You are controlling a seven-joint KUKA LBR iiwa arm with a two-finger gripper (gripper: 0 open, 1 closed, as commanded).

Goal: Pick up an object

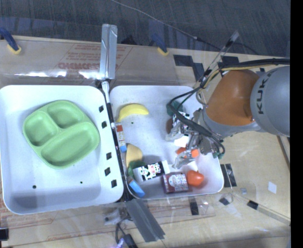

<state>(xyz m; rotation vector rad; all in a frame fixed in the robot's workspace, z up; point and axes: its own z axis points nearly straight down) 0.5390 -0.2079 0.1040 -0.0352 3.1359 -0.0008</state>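
My gripper (181, 148) hangs low over the right part of the right bin (156, 98), with the grey arm and its orange band (233, 99) reaching in from the right. Just under the fingers lies a small orange piece (192, 152). Near the front wall sit an orange-red tomato (195, 178), a dark red bottle (175, 182) and a black-and-white carton (150, 171). A yellow banana (133, 110) lies at the back left, and a yellow-green fruit (133, 154) rests by the left wall. Cables hide the finger gap.
A green divided plate (61, 133) fills the middle of the left bin (17, 190). A blue item (136, 188) lies in the right bin's front left corner. A metal bar (109, 50) stands at the divider between the bins.
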